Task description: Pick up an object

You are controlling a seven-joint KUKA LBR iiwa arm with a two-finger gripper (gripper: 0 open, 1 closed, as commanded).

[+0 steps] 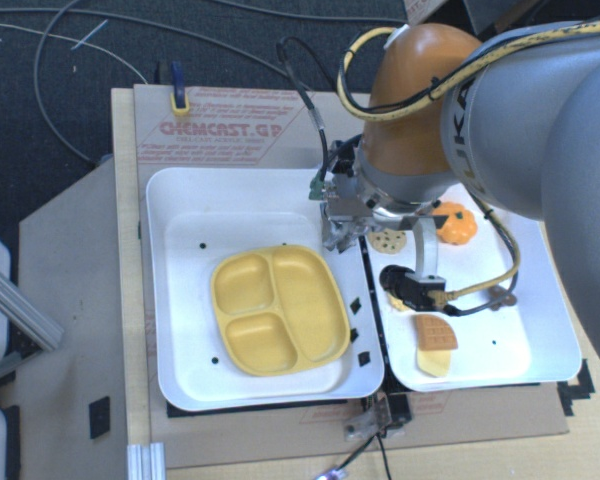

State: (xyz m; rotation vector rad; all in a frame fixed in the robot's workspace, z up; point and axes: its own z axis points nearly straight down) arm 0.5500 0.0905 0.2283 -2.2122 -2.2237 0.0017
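A yellow three-compartment plate [278, 308] lies in the left bin [175, 268]. The right bin [540, 338] holds an orange toy fruit [456, 226], a round speckled cookie [387, 240], a tan waffle piece [435, 332] and a pale yellow wedge [432, 364] touching the waffle's near edge. My gripper [340, 230] hangs over the wall between the two bins, just above the plate's far right corner and left of the cookie. Nothing can be seen held in it. The arm's bulk hides the far part of the right bin.
The bins sit on a cardboard-covered bench [230, 128]. A blue-and-yellow clamp [178, 86] stands at its far left edge. Cables trail over the dark floor behind. Bare white floor shows around the plate in the left bin.
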